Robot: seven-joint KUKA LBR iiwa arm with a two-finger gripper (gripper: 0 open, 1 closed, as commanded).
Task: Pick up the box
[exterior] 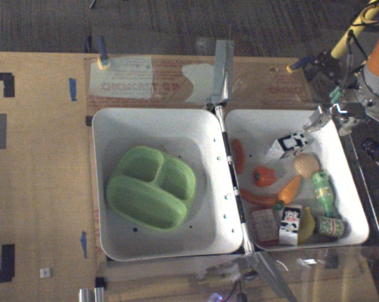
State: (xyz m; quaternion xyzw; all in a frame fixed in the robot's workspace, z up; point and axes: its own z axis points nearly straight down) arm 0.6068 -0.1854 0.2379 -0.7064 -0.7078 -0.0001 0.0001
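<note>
A white carton box with black cow patches lies on its side in the upper part of the right bin. A second small box with a cow picture stands near that bin's front wall, beside a flat pinkish packet. My gripper hangs over the bin's far right corner, just up and right of the patched carton. Its two light fingers look spread, open, with nothing between them. The grey arm with its orange band comes in from the right edge.
The right bin also holds a red pepper, carrot, sausage, potato, green bottle, can and banana. A green divided plate lies in the left bin. Cables trail at the top right.
</note>
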